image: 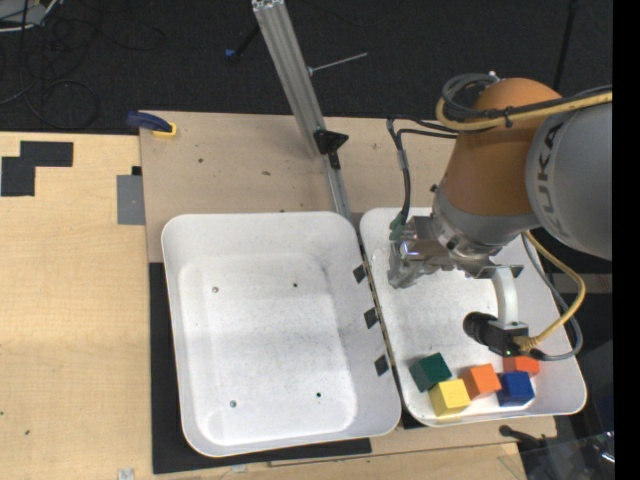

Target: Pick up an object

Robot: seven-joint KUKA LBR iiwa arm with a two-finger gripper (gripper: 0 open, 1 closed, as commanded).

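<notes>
Your gripper (405,264) hangs over the upper left part of the right bin (566,393); you cannot tell how it stands or whether it has anything. The blocks sit at that bin's near edge: green (431,370), yellow (450,396), orange (483,378), blue (516,387), and a red one (522,365) behind the blue. On the arm (560,183) you can read only "KUKA" in part.

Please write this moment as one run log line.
pincer: over right bin, nothing visibly held | green block, yellow block, orange block, blue block: near corner
</notes>
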